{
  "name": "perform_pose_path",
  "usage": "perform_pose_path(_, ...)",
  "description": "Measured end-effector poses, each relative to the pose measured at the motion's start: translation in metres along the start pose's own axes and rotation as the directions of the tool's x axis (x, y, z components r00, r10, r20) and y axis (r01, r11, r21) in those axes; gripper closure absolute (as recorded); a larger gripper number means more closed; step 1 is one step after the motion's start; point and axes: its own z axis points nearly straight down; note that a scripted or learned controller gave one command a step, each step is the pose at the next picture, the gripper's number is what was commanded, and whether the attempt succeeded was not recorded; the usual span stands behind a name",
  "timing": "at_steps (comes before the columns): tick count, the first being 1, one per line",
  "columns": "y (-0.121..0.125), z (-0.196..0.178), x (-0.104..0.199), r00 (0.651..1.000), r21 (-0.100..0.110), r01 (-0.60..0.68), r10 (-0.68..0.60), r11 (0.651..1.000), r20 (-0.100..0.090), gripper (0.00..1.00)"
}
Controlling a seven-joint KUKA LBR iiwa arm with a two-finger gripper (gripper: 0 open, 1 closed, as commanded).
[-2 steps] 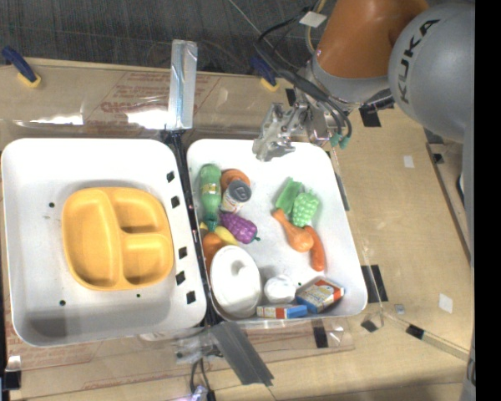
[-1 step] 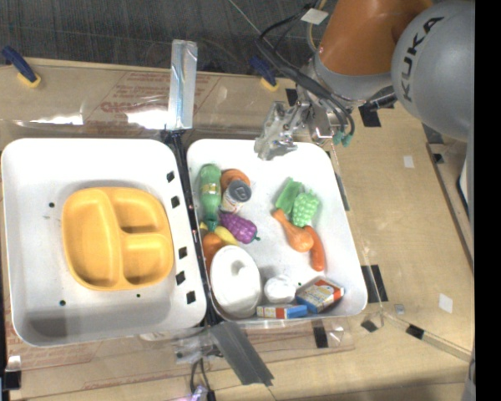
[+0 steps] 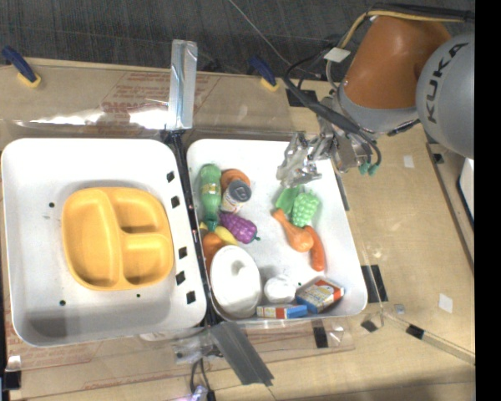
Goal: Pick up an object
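My gripper (image 3: 298,164) hangs over the upper right part of the right bin (image 3: 265,151), just above a green toy vegetable (image 3: 299,205). Its metal fingers point down and left with a small gap between them, and nothing sits in that gap. Below the green piece lie an orange carrot-like toy (image 3: 294,232) and a red-orange piece (image 3: 317,254). Along the bin's left side sit a green bottle-shaped toy (image 3: 210,187), an orange can (image 3: 235,186) and a purple eggplant toy (image 3: 239,227).
A white cup (image 3: 235,279), a small white lid (image 3: 278,289) and small boxes (image 3: 319,294) fill the right bin's front. The left bin (image 3: 33,303) holds a yellow divided tray (image 3: 117,236). The arm's orange band (image 3: 390,59) looms at upper right.
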Motion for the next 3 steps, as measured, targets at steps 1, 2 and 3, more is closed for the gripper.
perform_pose_path(1, 0.032, -0.020, -0.033, 0.996, 0.000, -0.090, 0.090, 0.996, 0.006, 1.00)
perform_pose_path(2, 0.032, -0.031, -0.034, 0.996, 0.001, -0.086, 0.086, 0.996, 0.010, 1.00)
perform_pose_path(3, -0.039, 0.003, -0.032, 0.998, 0.001, -0.057, 0.057, 0.998, 0.002, 1.00)
